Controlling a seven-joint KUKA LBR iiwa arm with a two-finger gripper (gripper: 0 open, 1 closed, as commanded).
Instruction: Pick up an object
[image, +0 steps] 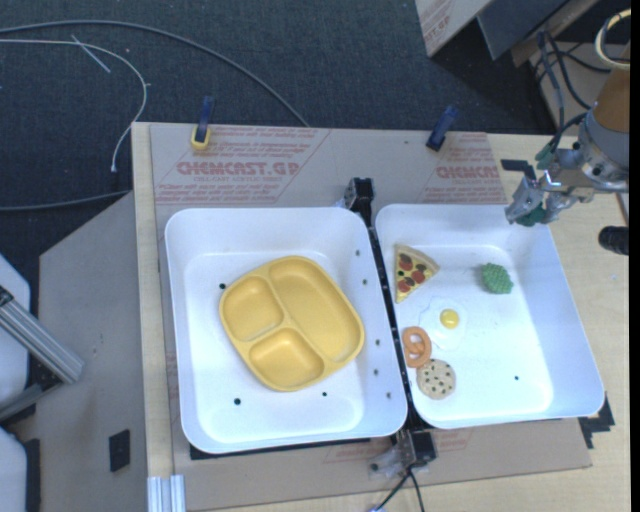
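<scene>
Over the right bin's (560, 300) far rim hung the gripper (527, 210), grip state impossible to tell, with the green broccoli piece (496, 278) nearest, just below-left of it inside that bin.

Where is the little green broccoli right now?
The broccoli sits in the right bin, toward its far side, to the right of the pizza slice and up from the fried egg.

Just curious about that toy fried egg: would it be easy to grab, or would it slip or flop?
The egg lies very flat in the right bin, so fingers probably struggle to get under it. It looks like light, stiff plastic, so it likely slides rather than flops.
</scene>
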